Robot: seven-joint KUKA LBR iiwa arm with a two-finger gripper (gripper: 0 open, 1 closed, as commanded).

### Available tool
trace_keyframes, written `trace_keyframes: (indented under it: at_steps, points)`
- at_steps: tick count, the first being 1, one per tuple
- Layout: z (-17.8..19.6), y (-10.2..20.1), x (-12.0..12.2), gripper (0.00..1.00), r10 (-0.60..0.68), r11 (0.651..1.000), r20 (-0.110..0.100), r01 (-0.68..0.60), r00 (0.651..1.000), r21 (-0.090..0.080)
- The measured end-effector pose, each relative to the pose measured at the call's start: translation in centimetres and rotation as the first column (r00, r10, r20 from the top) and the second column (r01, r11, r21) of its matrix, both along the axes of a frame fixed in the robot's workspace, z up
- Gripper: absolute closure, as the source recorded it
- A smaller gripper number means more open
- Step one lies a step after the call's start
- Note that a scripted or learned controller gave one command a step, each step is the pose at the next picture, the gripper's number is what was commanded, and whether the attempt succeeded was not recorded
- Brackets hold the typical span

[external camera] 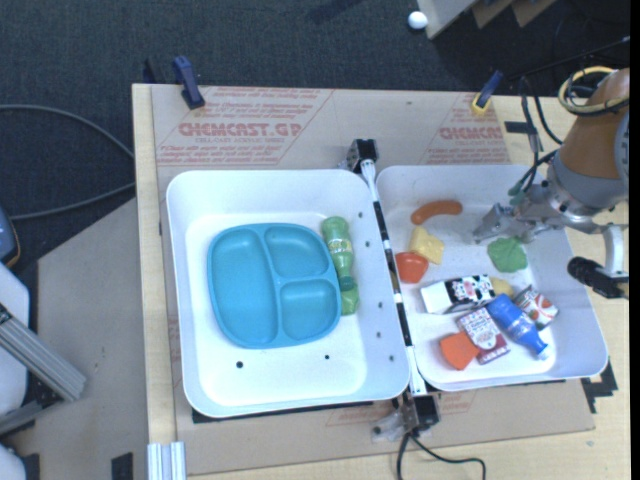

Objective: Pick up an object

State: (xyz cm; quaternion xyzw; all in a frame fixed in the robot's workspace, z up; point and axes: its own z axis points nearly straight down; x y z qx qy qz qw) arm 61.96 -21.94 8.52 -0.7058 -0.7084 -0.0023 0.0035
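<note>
1. Right, nearest candidate was the green round piece (508, 255) in the right bin (590, 353), upper right area, just below the gripper (507, 224) and apparently touching or just under its fingertips.
2. Gripper sat over the right bin's upper right part, fingers splayed to left and right, nothing visible between them, so it read as released and holding nothing.
3. Orange sausage (437, 210) lay left of the gripper, near the bin's top wall, apart from it.
4. Yellow piece (427, 244) and red piece (411, 266) lay lower left of the gripper, near the bin's left wall, touching or just beside each other.
5. White black-patterned carton (457, 292) lay below the green piece, near it.
6. Blue bottle (517, 326) lay tilted at lower right; red packet (481, 331) and orange piece (457, 351) just beside it to the left.
7. Arm (592, 153) entered from the right, orange band above the wrist.
8. Left bin (200, 368) held a blue divided plate (275, 283), with a green bottle (340, 252) lying along its right edge.
</note>
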Motion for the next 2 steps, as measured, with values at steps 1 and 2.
trace_keyframes:
  at_steps: [1,2]
  points:
    - [-0.1,3.1,-4.2,0.0,-0.003,1.0,0.002,0.003,1.0,-0.008]
    - [-0.1,7.4,-7.2,0.0,-0.003,1.0,0.002,0.003,1.0,-0.008]
